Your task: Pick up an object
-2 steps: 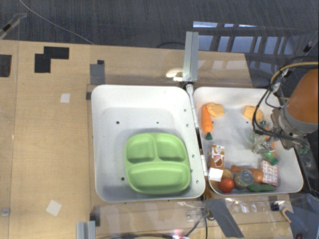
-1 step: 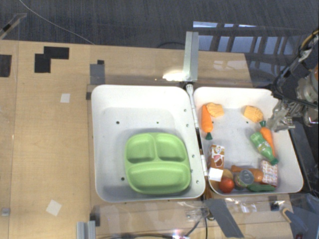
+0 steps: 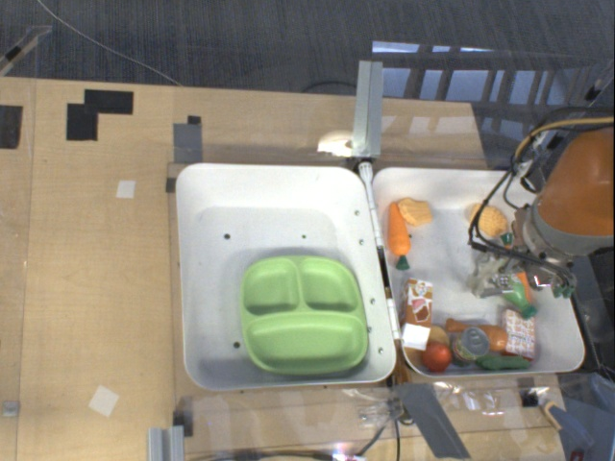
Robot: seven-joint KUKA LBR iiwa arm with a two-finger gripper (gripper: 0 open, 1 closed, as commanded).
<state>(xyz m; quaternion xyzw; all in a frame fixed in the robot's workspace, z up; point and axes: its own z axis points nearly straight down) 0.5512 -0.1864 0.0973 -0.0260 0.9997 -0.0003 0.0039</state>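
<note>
While the arm reaches in from the right, we find its gripper low over the right bin, near that bin's right side. We cannot tell how the gripper is set; cables and the wrist hide much of it. Just beside it lies a small green and orange item, too unclear for us to name. In the same bin we note a carrot by the left wall, a bun next to it, a second bun partly behind the cables, a carton, a tomato, a can and a patterned packet. In the left bin rests a green tray.
</note>
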